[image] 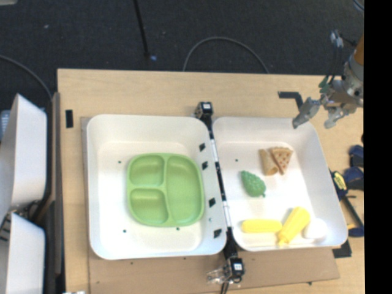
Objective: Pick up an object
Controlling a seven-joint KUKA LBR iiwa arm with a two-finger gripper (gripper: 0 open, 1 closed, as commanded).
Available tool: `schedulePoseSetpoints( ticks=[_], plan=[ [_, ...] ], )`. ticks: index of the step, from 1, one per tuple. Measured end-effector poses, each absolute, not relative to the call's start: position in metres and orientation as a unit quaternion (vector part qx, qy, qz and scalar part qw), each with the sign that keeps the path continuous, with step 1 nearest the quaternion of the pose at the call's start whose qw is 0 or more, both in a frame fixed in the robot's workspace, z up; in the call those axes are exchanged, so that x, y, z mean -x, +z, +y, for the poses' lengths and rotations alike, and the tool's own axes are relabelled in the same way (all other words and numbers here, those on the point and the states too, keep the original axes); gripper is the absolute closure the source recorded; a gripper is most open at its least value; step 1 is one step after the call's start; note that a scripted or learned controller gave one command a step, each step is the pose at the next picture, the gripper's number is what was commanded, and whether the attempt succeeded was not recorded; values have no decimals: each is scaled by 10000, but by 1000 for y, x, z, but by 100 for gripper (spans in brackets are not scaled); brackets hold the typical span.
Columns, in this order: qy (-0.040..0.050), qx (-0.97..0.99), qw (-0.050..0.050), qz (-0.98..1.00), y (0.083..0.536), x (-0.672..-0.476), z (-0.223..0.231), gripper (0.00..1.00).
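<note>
gripper (pixel 317 116) sits above the right bin's (pixel 245 136) far right corner, fingers spread, nothing between them. candidate objects lie lower in that bin: green piece (pixel 252 183), brown wedge (pixel 275 160), yellow items (pixel 278 226). risk noted: yellow items touch and crowd the near wall, so a descent there may clip the rim or nudge both.

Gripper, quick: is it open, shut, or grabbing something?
Gripper: open, holding nothing, fingers spread over the right bin's far right corner.
</note>
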State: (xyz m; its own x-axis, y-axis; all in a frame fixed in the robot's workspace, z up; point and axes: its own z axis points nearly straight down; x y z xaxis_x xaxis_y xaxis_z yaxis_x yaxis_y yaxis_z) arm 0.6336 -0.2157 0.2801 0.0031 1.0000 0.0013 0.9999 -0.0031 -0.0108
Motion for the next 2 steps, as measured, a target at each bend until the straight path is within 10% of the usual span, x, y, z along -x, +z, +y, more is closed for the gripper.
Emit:
schedulePoseSetpoints(
  ticks=[2],
  plan=[
    [13,7072,3,-7070,228,-634,-210,0]
  ],
)
